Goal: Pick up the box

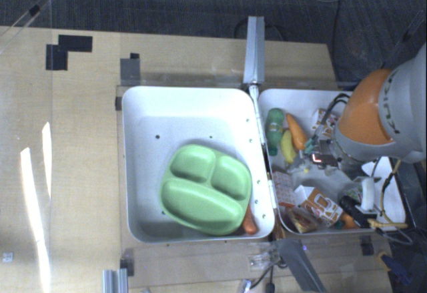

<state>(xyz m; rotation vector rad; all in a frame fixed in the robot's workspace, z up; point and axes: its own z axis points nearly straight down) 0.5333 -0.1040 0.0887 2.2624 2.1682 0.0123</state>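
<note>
The box [322,205], a small orange-and-white printed carton, lies flat in the near part of the right bin [293,95]. My gripper [316,155] hangs low over the middle of that bin, a short way beyond the box and slightly to its left. It is apart from the box, and I see nothing held in it. The grey arm with its orange band [363,116] comes in from the right and hides the bin's far right part.
In the right bin, a green bottle [274,123], an orange carrot [296,130] and a yellow piece [287,147] lie left of the gripper. A brown item [303,219] sits beside the box. The left bin [143,125] holds a green divided plate [206,189] and an orange item [249,223].
</note>
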